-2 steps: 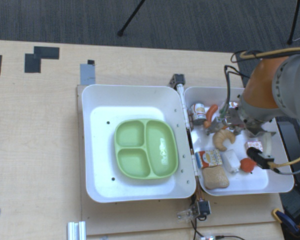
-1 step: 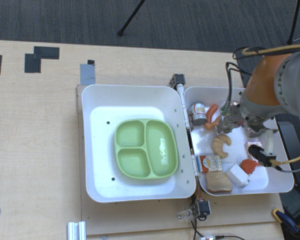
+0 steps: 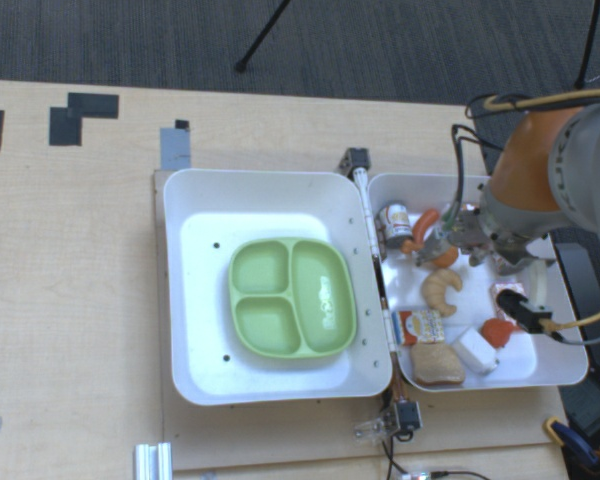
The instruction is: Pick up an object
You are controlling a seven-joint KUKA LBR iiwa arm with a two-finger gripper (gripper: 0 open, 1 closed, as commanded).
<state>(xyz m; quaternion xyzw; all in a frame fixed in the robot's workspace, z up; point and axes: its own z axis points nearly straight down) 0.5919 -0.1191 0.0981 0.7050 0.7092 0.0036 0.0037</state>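
**Tool low over the right bin, grip unclear**

While the left half of the frame is quiet, I start there: the pale wooden bench carries some dark tape patches at the upper left. Just right of them, at the centre of the frame, sits the left bin, white and shallow, with a green divided plate lying flat in its middle, three compartments facing up.

Moving right past the seam between the bins, the right bin holds the clutter I am meant to choose from. Along its left side a small can lies near the top edge, and an orange-and-white packet lies lower down. At the bottom sits a brown bread roll, with a white block just beside it on the right and a red piece touching that block. A croissant lies in the middle of the bin, and an orange carrot-like piece sits just above it.

My tool hangs over the upper middle of this bin, close above that orange piece, my grey arm with its orange band entering from the right edge. I cannot tell whether the tool is spread or clenched, nor whether it grips anything.
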